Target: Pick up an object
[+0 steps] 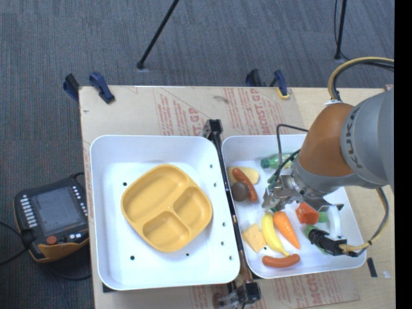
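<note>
Arm (347,150) comes in from the right w/ its orange band over the right bin (356,221), and "KUKA" is readable in dark letters running down the grey link next to the band. Gripper (278,197) is down low inside that bin, sitting among the toy food. Can't tell if the claw is apart or together, too small and cluttered there, and nothing is visibly pinched in it.

Stuff in the right bin: a carrot (287,229) just below the gripper, banana (271,234) right beside it on the left, cheese wedge (255,237) left of that, and a red sausage (280,261) near the front wall. Another sausage (244,183) plus a brown round thing (240,191) lie on the bin's left side, w/ a pale yellow piece (249,174) touching them. A red piece (306,212) sits right of the gripper, and a green bit (275,161) peeks out by the arm.

Left bin (103,172) has a yellow divided plate (166,207), 3 compartments, sitting tilted.

Bench top is cardboard (187,111) w/ red printed text, upside down and mirrored-looking, can't read it properly. Blue clamps (102,85) grip the back edge. Teach pendant (53,217) sits on the floor to the left.
</note>
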Controlling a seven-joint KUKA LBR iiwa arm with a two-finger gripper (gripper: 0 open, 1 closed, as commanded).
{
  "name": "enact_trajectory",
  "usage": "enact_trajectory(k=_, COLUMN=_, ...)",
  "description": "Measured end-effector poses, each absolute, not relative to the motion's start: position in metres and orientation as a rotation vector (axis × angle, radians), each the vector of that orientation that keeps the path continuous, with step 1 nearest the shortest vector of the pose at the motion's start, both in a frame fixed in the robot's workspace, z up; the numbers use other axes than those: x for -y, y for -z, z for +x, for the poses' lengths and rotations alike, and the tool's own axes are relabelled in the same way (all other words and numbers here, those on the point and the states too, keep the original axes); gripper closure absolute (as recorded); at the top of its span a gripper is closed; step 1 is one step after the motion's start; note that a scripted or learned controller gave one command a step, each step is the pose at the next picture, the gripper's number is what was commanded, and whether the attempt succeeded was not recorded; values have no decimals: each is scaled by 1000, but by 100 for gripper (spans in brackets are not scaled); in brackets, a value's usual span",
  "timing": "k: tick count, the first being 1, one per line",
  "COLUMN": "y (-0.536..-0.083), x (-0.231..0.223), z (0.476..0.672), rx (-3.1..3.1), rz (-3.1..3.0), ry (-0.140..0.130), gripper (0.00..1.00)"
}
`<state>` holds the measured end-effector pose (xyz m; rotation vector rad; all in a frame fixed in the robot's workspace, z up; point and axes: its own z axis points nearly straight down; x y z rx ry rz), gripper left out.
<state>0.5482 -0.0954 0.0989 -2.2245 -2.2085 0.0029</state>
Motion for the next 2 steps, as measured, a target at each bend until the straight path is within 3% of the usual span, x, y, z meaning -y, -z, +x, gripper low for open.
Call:
enact_trajectory(k=1, y=-253, x=101, z=518, rx=2222, rz=-2221, ry=1, gripper=100)
enact_trajectory(k=2, y=-353, x=95, z=487, rx=2226, rz=-2222, ry=3, gripper=100)
